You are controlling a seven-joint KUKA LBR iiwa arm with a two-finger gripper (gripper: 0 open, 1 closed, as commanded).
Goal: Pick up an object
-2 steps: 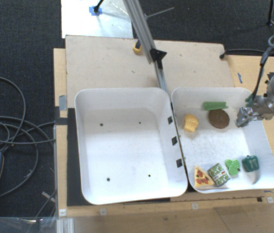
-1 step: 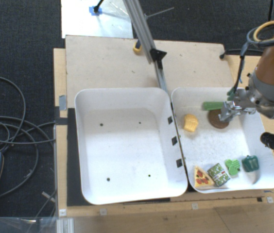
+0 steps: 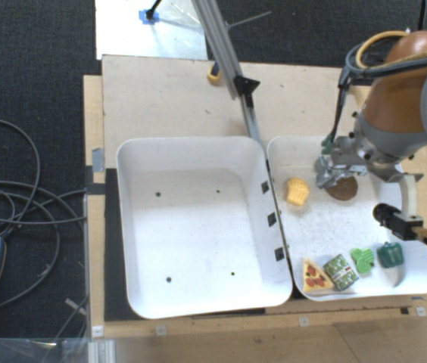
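Observation:
My gripper [image 3: 336, 174] hangs over the back of the right bin [image 3: 327, 229], directly above and beside a brown round object [image 3: 344, 190] that its metal body partly hides. A yellow block [image 3: 297, 192] lies to the gripper's left, near the divider. Along the bin's front edge lie a pizza-slice toy [image 3: 316, 277], a green patterned box [image 3: 340, 271], a bright green piece [image 3: 363, 259] and a dark green piece [image 3: 390, 255]. Nothing shows between the fingers.
The left bin [image 3: 198, 225] adjoins the right one along a divider with black clips. A slanted metal pole [image 3: 225, 44] crosses the back of the bench. Cables lie on the floor at left. A black-tipped fitting [image 3: 397, 221] sticks out over the right bin.

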